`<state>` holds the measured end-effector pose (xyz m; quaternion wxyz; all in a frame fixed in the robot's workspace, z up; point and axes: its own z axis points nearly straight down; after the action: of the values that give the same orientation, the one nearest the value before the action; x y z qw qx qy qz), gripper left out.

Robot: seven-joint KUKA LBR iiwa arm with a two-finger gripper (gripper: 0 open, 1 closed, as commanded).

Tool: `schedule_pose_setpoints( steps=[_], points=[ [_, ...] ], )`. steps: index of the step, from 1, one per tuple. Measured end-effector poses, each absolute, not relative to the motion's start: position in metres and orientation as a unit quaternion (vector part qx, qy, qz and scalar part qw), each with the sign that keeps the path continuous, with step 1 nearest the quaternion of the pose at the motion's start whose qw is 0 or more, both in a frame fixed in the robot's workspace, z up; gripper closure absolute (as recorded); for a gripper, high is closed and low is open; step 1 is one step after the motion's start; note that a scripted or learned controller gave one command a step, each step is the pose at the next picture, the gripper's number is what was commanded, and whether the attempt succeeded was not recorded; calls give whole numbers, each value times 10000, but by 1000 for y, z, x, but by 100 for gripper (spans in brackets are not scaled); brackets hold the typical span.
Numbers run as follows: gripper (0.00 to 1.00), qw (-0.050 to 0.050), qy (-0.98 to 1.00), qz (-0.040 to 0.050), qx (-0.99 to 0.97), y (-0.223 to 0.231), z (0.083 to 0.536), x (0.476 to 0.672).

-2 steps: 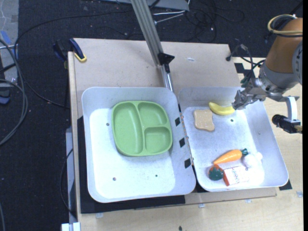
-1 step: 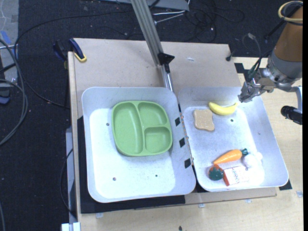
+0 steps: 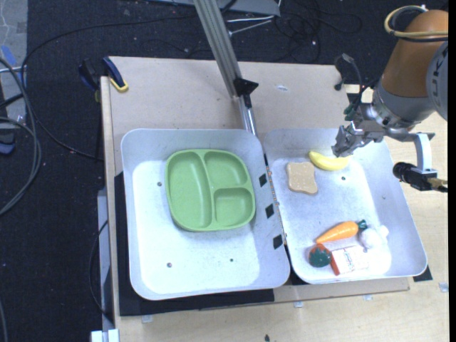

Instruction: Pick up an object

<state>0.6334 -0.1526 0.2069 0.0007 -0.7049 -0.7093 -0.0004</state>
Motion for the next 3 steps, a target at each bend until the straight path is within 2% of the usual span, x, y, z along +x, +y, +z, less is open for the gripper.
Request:
schedule_pose_setpoints(
  steps=[1,2,3],
  points=[
    [100,2,-7097,-6,-7045,-96,209,641],
    [100,4,-7094,-1,-7048,-46,204,638],
    [100,-4,-7099,-15,-7043,10,220,636]
  ],
)
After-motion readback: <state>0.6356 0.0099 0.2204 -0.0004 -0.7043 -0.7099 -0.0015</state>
